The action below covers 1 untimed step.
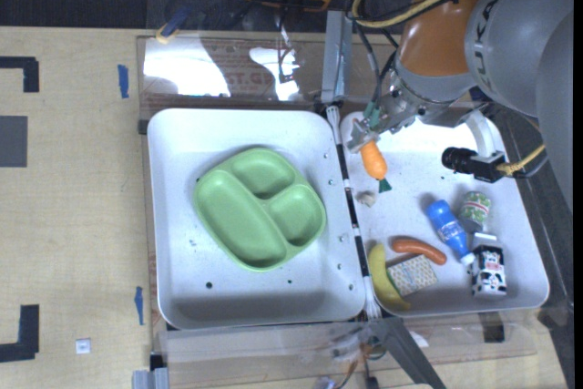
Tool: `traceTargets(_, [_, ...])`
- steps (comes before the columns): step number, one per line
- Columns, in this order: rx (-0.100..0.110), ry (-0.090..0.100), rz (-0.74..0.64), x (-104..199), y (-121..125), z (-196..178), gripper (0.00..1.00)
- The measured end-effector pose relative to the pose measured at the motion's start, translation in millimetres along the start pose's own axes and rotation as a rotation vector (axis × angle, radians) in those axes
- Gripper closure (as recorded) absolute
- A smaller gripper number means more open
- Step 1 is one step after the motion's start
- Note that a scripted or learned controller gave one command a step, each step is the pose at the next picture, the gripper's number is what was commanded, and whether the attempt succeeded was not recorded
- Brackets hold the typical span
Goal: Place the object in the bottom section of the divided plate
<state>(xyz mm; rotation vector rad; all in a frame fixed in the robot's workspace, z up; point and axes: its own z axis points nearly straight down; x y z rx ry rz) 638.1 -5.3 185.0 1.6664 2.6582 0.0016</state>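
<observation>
A green divided plate (260, 207) lies in the left bin (173, 150). In the right bin (528, 269) lie a banana (379, 276), sausage (418, 248), blue bottle (448, 229) and small carton (489, 270). The arm slants down from the upper right, its gripper (367, 132) clamped on an orange toy carrot (373, 159) near the divider.
</observation>
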Motion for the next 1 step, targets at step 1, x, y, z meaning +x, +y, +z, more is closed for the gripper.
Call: traceTargets(1, [0.003, 0.004, -0.093, 75.6, -5.6, -0.2, 1.00])
